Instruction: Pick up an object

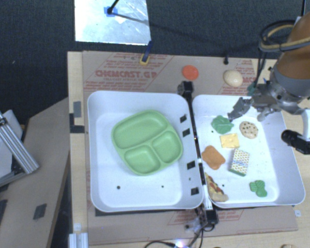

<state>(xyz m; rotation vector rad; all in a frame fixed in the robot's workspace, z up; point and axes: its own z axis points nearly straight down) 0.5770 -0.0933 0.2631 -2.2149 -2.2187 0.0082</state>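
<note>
The right bin (pixel 289 174) holds several toy foods: a green leaf (pixel 222 124), a brown cookie (pixel 248 129), a yellow cheese square (pixel 229 141), an orange piece (pixel 213 157), a patterned block (pixel 240 162), a small green broccoli (pixel 258 188) and a pizza-like piece (pixel 216 189). My gripper (pixel 249 111) hangs over the bin's far part, just beyond the leaf and the cookie. Its two dark fingers are spread apart, open, with nothing between them.
The left bin (pixel 101 185) carries a green divided plate (pixel 147 142). On the bench behind the bins lie an orange disc (pixel 190 73) and a pale egg-shaped thing (pixel 233 77). A black knob (pixel 294 138) juts in over the right bin's right rim.
</note>
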